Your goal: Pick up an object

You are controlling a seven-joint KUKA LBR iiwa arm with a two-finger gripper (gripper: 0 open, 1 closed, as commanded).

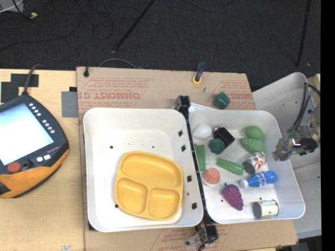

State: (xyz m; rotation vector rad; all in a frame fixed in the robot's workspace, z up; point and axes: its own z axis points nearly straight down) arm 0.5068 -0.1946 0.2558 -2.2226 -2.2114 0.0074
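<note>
The tabletop [42, 213] carries a sheet of printed cardboard [131, 90], and on it two shallow white bins sit side by side. The left bin [104, 129] holds a yellow divided tray [149, 184] with three compartments, lying toward its near right part. Left of the bins rests a teach pendant [26, 140] with a pale screen and an orange underside.

The right bin [285, 192] holds a scatter of small toys. Toward its far side lie a white egg-like ball [202, 132], a black block [224, 136] touching a dark teal piece [216, 146], and a light green bumpy fruit [253, 136]. Along the dividing wall lies a green stick [200, 157]; near it are a second green stick [229, 166], tilted, and a pink-orange round toy [211, 176]. Nearer the camera are purple grapes [233, 196], a blue bottle [260, 180], a small red and white can [256, 162] and a white cylinder with a dark end [266, 208]. A teal block [221, 100] sits on the cardboard beyond the bin.

The tool [293, 146] hangs at the right bin's right rim, with the can and the blue bottle the nearest toys, just to its left. Whether it is open or closed cannot be told.
</note>
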